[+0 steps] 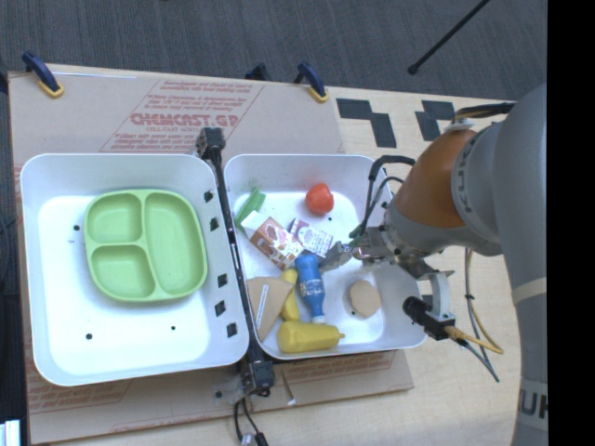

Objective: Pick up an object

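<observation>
We look down on a cardboard-covered bench (pixel 186 110) over dark carpet (pixel 279 17), bearing two white bins. The gripper (pixel 342 254) reaches into the right bin (pixel 279 165); we cannot tell how its jaws stand. A blue bottle (pixel 310 288) lies just beside them, a beige lump (pixel 363 298) below, a red ball (pixel 320 198) above. A green divided plate (pixel 146 244) sits far left.

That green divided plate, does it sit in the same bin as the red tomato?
No. The green divided plate lies alone in the left bin, while the red tomato sits in the right bin among other items.
</observation>
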